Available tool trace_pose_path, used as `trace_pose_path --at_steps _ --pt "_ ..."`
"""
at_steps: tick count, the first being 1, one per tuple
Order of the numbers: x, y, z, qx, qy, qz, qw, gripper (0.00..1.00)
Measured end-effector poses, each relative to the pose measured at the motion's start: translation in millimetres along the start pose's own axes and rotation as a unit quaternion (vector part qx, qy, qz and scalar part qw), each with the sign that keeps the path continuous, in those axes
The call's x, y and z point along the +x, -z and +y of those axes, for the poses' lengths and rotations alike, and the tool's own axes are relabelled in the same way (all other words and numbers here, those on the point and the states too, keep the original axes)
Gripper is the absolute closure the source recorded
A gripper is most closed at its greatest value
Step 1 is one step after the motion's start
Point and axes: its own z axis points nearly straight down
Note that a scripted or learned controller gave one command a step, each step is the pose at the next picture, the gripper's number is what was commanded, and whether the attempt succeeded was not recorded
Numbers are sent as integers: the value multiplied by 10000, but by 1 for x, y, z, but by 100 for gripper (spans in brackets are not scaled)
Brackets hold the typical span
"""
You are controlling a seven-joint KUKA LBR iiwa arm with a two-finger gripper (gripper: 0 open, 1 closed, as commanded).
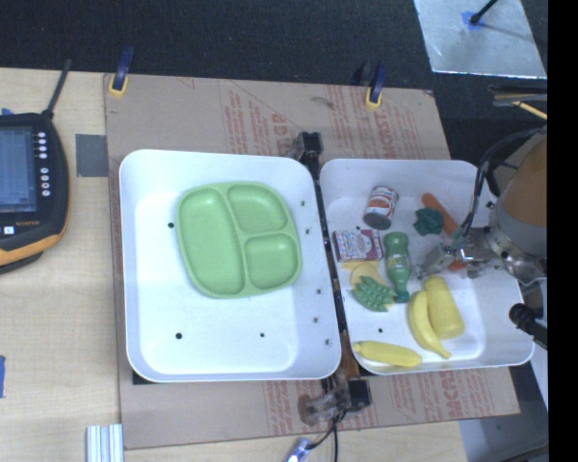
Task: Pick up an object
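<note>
Banana (388, 354) well below tool (455, 255)

green tray (239, 238): left bin (149, 335), centre
teach pendant (19, 191): counter (48, 354), 9 o'clock
blue clamps (121, 71): cardboard's 12 o'clock edge

Single fixed camera mounted above the bench, looking down at a slant from moderate height, taking in both the left bin (154, 354) and right bin (501, 354) whole, cardboard underlay (270, 114), dark floor beyond, arm (525, 210) entering at right.
</note>
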Motion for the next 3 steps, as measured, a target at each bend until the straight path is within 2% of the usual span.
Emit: trace_pose_path --at_steps 1,2,3 --pt "2 -9 59 -17 -18 4 10000 0" --pt "2 1 59 -9 -4 5 10000 100" --pt "90 41 88 -16 -10 5 10000 100"
